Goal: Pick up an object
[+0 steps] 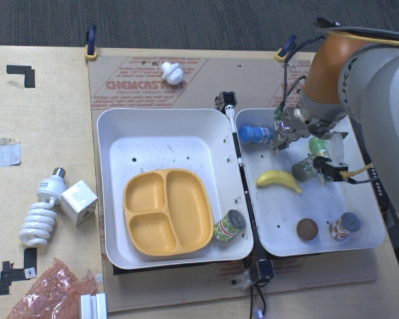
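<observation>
My gripper hangs in the right white bin, just beside a blue plastic bottle at the bin's far-left corner. I cannot tell if it is spread or pinching. A yellow banana lies nearby.

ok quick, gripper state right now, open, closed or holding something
gripper: cannot be told from this view; it is in the right bin, next to the blue bottle.

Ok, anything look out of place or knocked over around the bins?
Nothing looks spilled. A small can lies on its side in the near right corner of the left bin, beside the yellow plate. A spiral bulb and a white cube lie outside the bins, on the bench to the left.
</observation>
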Action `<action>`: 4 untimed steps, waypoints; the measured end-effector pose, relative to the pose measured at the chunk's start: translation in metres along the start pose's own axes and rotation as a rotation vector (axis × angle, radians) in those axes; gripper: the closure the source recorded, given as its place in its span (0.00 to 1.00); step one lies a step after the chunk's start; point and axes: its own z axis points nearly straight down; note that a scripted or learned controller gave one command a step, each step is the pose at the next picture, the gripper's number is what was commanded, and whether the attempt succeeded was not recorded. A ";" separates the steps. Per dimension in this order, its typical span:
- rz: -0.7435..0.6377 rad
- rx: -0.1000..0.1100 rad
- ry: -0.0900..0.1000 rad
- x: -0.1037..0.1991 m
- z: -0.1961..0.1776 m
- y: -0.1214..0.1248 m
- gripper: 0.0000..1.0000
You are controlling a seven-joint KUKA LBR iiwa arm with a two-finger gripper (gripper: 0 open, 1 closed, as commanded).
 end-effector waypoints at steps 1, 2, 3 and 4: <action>-0.006 0.000 0.012 -0.105 -0.001 0.002 0.00; -0.009 -0.002 0.013 -0.103 -0.011 0.003 1.00; -0.015 0.005 0.037 -0.092 -0.010 0.005 0.00; 0.001 -0.001 -0.001 -0.038 0.000 0.000 0.00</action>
